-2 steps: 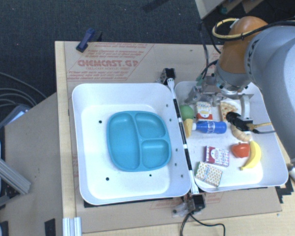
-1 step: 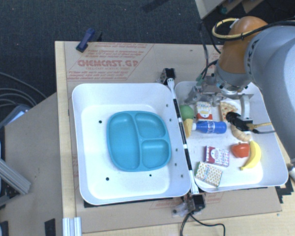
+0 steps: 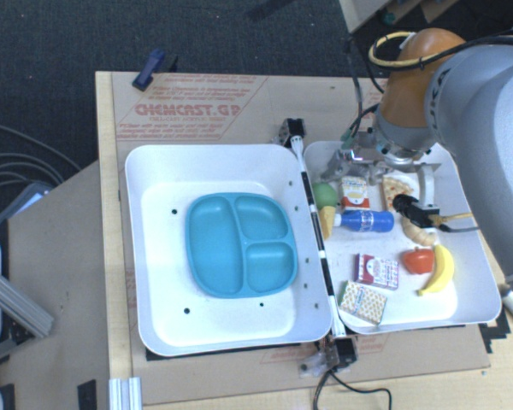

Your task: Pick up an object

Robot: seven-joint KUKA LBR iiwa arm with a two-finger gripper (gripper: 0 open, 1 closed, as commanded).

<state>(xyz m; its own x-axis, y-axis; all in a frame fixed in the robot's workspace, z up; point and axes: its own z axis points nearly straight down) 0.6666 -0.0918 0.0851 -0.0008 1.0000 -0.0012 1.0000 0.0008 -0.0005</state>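
My gripper (image 3: 372,162) hangs low over the far end of the right bin (image 3: 470,301), below the arm's orange band. Just under and in front of it stands a small white and red carton (image 3: 354,193). A green round fruit (image 3: 326,195) lies left of the carton, and a blue bottle (image 3: 368,220) lies on its side in front of it. A tan pastry (image 3: 399,184) lies partly hidden under the wrist. Nothing shows as held.
Nearer in the right bin lie a red and white box (image 3: 376,272), a checkered packet (image 3: 363,302), a red tomato (image 3: 418,260), a banana (image 3: 441,272) and a pale yellow piece (image 3: 327,222). The left bin (image 3: 154,314) holds a blue divided plate (image 3: 241,244).
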